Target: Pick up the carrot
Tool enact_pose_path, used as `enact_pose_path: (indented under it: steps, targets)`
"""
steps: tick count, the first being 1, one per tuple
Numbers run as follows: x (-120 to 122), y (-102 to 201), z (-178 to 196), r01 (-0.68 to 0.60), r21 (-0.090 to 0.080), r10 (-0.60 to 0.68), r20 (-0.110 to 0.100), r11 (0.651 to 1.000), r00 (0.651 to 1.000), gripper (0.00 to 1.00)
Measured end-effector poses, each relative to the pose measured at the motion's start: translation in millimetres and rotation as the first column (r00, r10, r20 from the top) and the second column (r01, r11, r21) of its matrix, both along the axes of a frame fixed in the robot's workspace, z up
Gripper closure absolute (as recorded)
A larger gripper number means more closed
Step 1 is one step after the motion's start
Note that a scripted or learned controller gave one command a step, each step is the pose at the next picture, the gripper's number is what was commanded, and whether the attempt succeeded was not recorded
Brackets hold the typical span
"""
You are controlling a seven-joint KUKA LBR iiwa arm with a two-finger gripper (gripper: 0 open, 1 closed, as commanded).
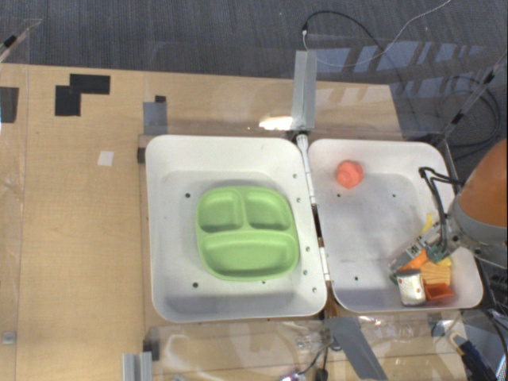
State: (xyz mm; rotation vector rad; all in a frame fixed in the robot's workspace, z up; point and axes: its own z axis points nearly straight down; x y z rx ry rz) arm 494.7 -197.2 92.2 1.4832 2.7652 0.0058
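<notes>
Two bins face you: fingers (pixel 413 270) low in the right bin (pixel 373 288) by the carrot (pixel 435 275); their state you cannot tell.

Light wooden bench (pixel 71 236) bearing two shallow white bins side by side. Left bin (pixel 171 288) and right bin (pixel 373 292) touching along a shared inner edge. Black square markings (pixel 79 92) near the far left of the benchtop. Upright grey metal post (pixel 304 90) behind the seam between bins.
</notes>
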Motion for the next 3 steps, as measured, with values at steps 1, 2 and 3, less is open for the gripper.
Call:
enact_pose_path:
  steps: [1,2,3]
  targets:
    - [1,1,9,0.0,0.003,0.0,-0.001,1.0,1.0,1.0]
    - [-7,69,68,0.351,-0.001,-0.351,-0.005,0.936,0.936,1.0]
    - [-7,68,68,0.352,-0.001,-0.352,-0.005,0.936,0.936,0.0]
